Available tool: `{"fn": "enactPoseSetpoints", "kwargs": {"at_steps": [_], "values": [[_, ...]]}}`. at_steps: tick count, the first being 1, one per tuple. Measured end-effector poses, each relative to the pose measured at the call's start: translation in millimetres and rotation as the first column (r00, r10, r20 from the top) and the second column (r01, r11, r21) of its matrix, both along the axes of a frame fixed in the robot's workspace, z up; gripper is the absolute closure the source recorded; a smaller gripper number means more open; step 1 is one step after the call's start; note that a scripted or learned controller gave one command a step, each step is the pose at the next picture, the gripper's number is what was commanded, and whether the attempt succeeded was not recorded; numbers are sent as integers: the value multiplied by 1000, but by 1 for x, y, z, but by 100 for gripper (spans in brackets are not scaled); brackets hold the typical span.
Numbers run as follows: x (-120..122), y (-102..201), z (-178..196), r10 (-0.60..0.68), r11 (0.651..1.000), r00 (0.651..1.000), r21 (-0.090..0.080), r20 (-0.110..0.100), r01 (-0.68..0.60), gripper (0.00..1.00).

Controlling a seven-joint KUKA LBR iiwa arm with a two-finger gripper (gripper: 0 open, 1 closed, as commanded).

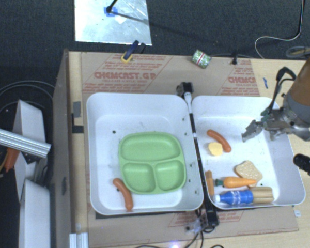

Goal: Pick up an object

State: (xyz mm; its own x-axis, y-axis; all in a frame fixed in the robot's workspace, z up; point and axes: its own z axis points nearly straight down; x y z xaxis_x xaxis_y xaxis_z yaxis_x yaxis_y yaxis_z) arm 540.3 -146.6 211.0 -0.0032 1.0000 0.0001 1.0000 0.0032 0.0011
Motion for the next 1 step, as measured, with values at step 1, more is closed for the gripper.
{"fn": "enactPoseSetpoints", "kwargs": {"at_steps": [1], "values": [[5,17,-81,0,1000,1000,0,-1,0,0]]}}
